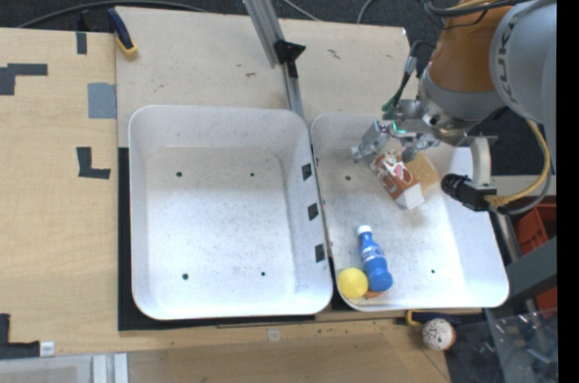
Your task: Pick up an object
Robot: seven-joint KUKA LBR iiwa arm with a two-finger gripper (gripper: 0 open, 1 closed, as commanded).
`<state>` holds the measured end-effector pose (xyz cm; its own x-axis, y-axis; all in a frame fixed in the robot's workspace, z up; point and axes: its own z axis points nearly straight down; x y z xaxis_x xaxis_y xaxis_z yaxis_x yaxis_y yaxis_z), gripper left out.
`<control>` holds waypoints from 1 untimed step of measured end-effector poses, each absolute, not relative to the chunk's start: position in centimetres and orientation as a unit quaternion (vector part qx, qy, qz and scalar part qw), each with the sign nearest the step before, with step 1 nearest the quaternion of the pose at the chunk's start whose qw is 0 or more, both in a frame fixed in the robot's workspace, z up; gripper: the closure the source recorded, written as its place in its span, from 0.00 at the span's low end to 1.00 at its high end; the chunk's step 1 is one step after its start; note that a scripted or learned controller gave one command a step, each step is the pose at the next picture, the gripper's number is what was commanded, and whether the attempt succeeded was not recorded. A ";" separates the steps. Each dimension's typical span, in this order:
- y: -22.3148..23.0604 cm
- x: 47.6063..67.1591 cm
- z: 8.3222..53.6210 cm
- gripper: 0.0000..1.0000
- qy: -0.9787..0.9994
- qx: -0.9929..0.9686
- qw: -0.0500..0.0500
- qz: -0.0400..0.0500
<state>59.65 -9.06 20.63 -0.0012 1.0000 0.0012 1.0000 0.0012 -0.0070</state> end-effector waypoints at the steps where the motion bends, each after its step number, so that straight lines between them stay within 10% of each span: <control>1: -9.1 59.8 20.9 0.00 -0.708 -0.706 0.001 0.001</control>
<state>59.75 -9.08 20.93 -0.0019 1.0000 0.0004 1.0000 0.0019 -0.0018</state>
